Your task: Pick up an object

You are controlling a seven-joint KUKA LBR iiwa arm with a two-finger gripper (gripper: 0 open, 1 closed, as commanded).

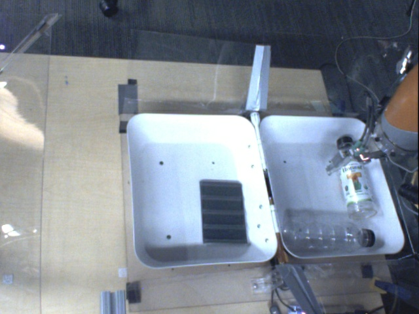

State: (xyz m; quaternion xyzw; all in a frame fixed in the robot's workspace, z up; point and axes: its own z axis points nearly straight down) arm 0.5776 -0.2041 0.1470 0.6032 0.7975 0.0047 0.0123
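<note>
L bin (141,175) holds a dark ribbed block (223,210), R bin (288,136) a clear bottle (326,237) plus a labelled bottle (355,187) w/ claw (350,150) just above its top, jaw state can't tell, nothing lifted yet.

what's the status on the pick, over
Gripper low in right bin, at cap end of small labelled bottle. Bottle lying flat, no grasp seen. Clear bottle lies near the front wall, apart.

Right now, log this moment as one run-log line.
gripper: right bin, over labelled bottle's top end | grasp: unconfirmed | clear bottle: lying along near wall | left bin: black ridged block
</note>
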